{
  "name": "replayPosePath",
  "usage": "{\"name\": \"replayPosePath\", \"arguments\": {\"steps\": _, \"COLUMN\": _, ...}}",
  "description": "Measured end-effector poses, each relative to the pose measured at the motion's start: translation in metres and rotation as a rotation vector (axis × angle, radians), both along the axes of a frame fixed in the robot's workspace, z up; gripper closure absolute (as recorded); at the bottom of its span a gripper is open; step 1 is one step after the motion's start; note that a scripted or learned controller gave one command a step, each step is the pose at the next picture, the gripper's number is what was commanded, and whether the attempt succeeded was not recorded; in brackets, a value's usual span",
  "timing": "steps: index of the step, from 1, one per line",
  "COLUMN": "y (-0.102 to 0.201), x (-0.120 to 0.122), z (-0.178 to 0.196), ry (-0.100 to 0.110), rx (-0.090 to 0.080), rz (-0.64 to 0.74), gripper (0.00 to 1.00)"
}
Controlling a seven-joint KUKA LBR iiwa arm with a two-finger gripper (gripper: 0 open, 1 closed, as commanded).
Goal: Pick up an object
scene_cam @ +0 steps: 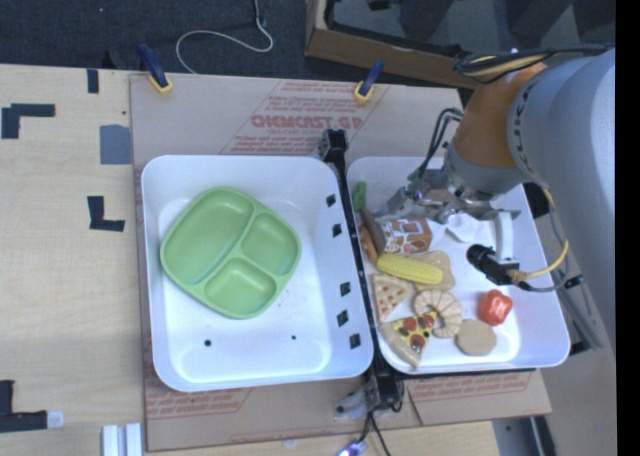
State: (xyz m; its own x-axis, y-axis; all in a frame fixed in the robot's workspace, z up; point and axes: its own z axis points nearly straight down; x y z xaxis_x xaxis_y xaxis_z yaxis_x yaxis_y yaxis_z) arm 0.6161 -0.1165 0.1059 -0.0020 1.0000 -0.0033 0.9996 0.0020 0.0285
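Where the brown board [300, 124] under the bins shows red print, you can just read "CHEMCAST GP". Your gripper [432, 200] hangs over the right bin [540, 344], just above the toy food carton [405, 236]. Whether it is open or closed, you cannot tell. Below lie one corn cob [409, 269], one tomato [494, 307], and two pizza slices [392, 296]. One green divided plate [230, 252] sits in the left bin [170, 364].
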Motion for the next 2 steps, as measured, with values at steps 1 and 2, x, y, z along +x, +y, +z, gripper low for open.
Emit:
{"name": "replayPosePath", "arguments": {"steps": 1, "y": 0.0021, "x": -0.0061, "z": -0.0017, "ry": 0.001, "rx": 0.000, "rz": -0.001, "gripper": 0.00}}
{"name": "replayPosePath", "arguments": {"steps": 2, "y": 0.0024, "x": -0.0065, "z": -0.0020, "ry": 0.002, "rx": 0.000, "rz": 0.000, "gripper": 0.00}}
